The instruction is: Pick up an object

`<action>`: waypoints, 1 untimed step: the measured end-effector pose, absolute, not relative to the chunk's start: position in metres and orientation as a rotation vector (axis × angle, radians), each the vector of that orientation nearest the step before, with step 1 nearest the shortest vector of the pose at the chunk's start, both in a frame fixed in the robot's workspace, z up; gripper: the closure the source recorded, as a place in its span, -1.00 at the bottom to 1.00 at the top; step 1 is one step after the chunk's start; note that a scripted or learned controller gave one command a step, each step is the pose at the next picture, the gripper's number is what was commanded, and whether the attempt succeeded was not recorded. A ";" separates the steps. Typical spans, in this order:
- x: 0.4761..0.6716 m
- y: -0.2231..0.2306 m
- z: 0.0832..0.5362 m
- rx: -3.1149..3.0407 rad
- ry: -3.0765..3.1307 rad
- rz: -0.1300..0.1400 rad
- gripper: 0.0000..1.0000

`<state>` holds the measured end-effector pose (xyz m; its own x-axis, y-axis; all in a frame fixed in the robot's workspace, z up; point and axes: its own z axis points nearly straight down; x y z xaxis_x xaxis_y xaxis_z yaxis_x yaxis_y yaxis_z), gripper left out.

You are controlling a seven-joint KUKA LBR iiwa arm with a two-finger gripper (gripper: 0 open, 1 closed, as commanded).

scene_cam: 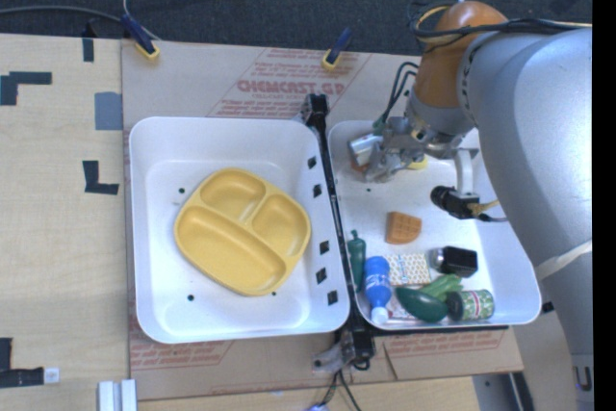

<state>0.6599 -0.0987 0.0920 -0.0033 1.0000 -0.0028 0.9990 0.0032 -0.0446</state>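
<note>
My gripper (373, 165) hangs low over the far left part of the right bin (500, 250), close to its white floor. I see nothing under it or in it. Nearer the front of that bin lie a tan wedge-shaped piece (403, 227), a small black block (454, 258), a blue bottle (375, 280), a dark green marker-like tube (357, 255), a patterned packet (410, 269), a dark green rounded thing (423, 302) and a green can (473, 304). The tan piece is the nearest of these to the gripper, a short way toward the front right.
The left bin (154, 168) holds a yellow divided plate (243, 229) at its middle. A black-clipped divider wall (323, 197) runs between the bins. The grey arm (539, 130) covers the right bin's far right side. Two blue-yellow clamps (141, 36) sit at the cardboard's far edge.
</note>
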 end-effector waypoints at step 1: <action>0.659 -0.100 0.092 -2.195 -2.203 0.058 -1.00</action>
<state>0.6593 -0.1000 0.0916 -0.0035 1.0000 -0.0041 0.9988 0.0033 -0.0487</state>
